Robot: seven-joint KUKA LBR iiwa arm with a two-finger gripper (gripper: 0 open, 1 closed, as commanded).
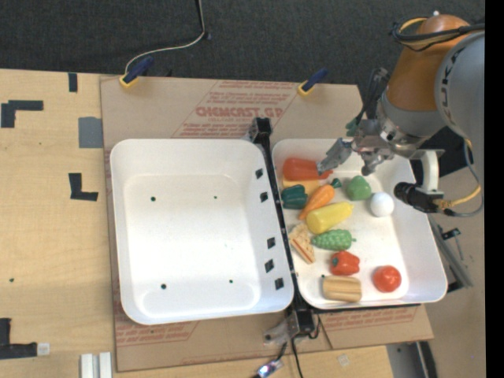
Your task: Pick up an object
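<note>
Up at the right bin's point(431, 268) far end, the gripper point(350, 157) hovers with fingers spread, grasping nothing, beside the red pepper point(300, 168) and green pepper point(358, 187).

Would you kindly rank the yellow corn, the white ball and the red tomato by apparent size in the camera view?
1. Yellow corn, clearly the largest.
2. Red tomato.
3. White ball, only slightly smaller than the tomato; the tomato lies nearer the camera, so that gap is unsure.
</note>
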